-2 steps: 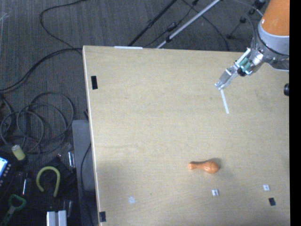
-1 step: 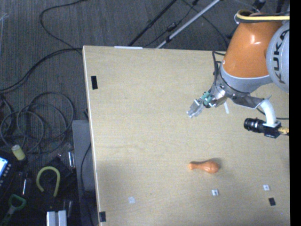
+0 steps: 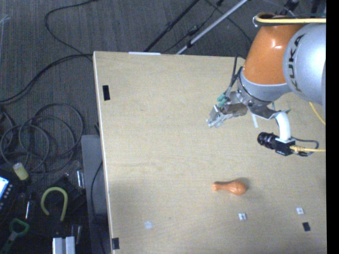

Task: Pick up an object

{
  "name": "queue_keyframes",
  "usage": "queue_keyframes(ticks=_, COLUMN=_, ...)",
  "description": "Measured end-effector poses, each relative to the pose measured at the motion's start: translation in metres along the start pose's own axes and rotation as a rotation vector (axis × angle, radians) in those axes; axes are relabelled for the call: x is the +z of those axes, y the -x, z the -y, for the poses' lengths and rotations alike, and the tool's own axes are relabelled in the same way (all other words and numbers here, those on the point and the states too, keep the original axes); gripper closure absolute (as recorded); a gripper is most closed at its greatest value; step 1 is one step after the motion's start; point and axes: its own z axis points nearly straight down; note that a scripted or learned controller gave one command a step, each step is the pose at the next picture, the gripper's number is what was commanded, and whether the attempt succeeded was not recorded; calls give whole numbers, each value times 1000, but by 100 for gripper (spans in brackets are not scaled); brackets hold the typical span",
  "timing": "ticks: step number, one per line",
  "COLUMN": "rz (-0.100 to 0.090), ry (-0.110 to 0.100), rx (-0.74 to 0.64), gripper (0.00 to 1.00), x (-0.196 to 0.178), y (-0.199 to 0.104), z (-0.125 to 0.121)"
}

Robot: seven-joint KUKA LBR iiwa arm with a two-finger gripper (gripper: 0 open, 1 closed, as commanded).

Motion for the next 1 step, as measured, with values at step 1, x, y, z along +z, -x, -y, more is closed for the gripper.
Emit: queue_keyframes(ticks=1, rz=4, ry=1, rx=-102, gripper=100, x=-52, y=79, z=11)
